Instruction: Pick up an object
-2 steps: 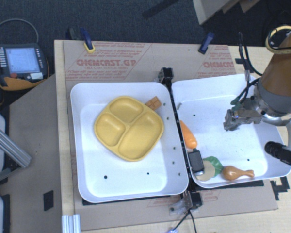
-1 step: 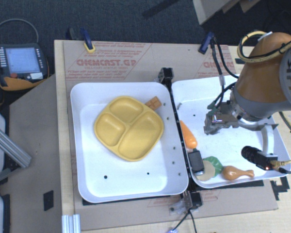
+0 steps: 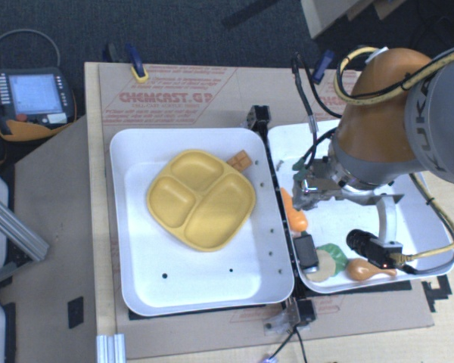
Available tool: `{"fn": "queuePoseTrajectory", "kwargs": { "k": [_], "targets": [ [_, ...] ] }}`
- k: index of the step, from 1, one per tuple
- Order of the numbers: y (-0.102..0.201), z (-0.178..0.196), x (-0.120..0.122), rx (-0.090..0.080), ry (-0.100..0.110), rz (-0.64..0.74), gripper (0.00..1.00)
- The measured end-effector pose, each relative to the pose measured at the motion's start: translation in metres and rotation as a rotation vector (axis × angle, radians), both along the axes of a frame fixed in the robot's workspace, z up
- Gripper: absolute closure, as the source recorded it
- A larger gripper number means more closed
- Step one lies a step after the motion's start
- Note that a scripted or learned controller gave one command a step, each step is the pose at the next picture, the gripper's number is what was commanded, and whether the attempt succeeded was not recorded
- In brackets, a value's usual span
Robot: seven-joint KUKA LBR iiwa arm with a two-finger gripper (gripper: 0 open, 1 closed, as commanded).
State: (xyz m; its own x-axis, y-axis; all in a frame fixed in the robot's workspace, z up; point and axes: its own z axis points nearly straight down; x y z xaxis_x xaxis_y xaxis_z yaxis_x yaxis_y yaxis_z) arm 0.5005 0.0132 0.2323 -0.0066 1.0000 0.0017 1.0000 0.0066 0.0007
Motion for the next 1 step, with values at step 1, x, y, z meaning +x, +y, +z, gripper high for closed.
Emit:
{"fn": "queuePoseTrajectory", "kwargs": {
  "k": [1],
  "targets": [
    [0.0639,-0.0051,-0.0051,0.001,0.003,0.001,1.00]
  ]
}}
